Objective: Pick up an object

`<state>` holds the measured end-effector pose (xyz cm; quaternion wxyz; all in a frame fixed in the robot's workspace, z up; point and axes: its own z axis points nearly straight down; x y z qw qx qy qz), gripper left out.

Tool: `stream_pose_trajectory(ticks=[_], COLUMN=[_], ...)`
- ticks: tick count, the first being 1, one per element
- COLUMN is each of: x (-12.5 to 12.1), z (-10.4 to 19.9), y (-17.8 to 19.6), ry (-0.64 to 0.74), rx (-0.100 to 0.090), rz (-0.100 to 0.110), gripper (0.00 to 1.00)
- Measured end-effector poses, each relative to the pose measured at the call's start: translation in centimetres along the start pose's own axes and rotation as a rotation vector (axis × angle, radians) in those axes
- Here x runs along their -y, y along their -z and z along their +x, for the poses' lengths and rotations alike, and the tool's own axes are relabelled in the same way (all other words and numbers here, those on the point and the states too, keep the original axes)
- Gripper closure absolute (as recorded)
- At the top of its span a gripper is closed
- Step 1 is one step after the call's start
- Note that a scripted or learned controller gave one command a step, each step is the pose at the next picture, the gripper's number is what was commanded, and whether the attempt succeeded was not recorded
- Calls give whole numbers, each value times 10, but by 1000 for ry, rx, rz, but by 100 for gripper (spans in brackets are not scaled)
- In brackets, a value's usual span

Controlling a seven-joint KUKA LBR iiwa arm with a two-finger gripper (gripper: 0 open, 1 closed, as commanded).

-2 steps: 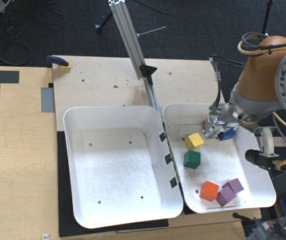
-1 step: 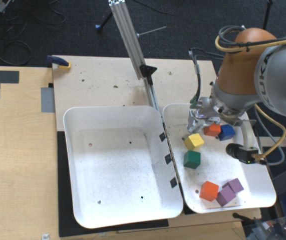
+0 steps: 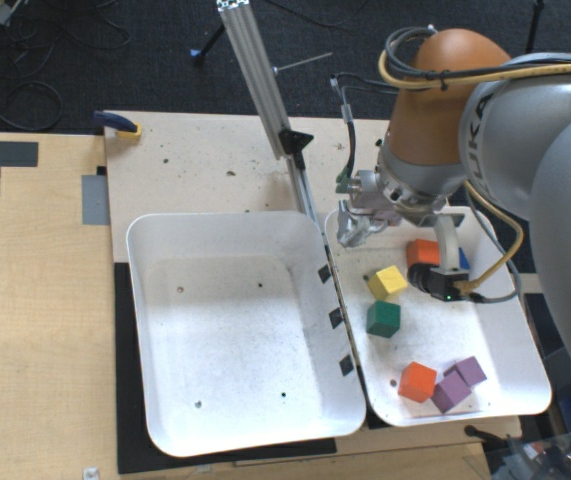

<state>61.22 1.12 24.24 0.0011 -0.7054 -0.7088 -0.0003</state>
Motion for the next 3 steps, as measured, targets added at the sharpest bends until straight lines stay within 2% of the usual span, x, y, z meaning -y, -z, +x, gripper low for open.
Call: stream_pose_trajectory(ticks=[1,2,3], x=[-21,-52,-50], z=[47,82,83], y=[-17,-13,-13], ry=[-2,-3,2], rx=[1,2,3], rz=[2,-1,3], gripper=[100,100,0])
